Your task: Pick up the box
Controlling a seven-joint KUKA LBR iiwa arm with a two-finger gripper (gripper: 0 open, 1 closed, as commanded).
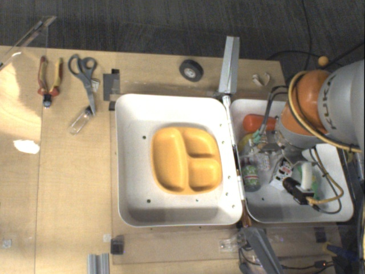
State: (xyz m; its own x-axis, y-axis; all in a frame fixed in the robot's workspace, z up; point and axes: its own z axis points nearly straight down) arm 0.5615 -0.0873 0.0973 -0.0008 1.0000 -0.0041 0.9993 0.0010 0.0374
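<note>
The claw [261,151] hung low inside the right bin [296,216], at that bin's left side, carried by the grey arm [342,104] with its orange band, which reached in from the right. Cables and the wrist hid its tip, so I could not tell whether it was open or closed, or whether it held anything.

Packed close around it lay a jumble of small things: an orange-red item [252,121] just behind it, a greenish can [251,177] just in front, and a small white piece with dark print [283,171] to its right. That white piece was probably the box, though it was too small to be sure. The claw appeared to be set down among them to reach it.

The left bin [137,153] held a yellow divided tray [186,157], well apart from the claw. On the bench beyond lay scissors [85,76] and pliers [48,80], out of the working area.
</note>
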